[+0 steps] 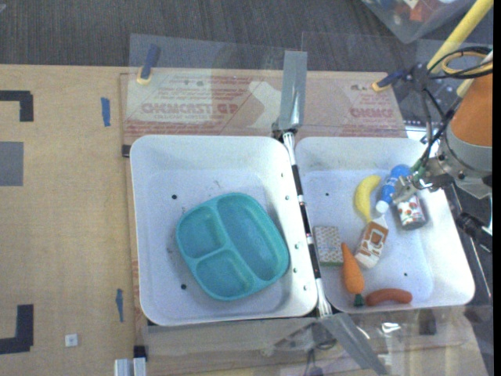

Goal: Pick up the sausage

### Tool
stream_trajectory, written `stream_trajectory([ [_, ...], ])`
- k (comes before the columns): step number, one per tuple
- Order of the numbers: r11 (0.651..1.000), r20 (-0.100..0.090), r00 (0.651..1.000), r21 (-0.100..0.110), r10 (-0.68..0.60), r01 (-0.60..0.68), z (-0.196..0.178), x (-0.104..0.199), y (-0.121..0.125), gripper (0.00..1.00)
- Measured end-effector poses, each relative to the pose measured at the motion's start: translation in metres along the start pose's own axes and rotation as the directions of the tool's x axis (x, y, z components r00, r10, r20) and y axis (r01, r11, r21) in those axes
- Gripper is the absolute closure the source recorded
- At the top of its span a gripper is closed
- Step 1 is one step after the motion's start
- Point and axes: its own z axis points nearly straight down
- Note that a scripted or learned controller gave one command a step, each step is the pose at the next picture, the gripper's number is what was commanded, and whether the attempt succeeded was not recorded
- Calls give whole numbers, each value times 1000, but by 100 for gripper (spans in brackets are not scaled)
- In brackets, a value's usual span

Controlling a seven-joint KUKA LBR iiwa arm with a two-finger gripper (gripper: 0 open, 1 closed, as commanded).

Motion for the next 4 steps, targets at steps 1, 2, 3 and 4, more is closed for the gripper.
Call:
stream_trajectory([
  [1,991,-4,991,3,-136,136,31,-21,-21,100],
  [2,930,-5,930,2,-368,368,-1,-9,-82,100],
  [3,843,-5,843,1,-538,538,24,-31,-98,100],
  [4,688,2,688,-1,-726,726,-2,-30,-96,100],
])
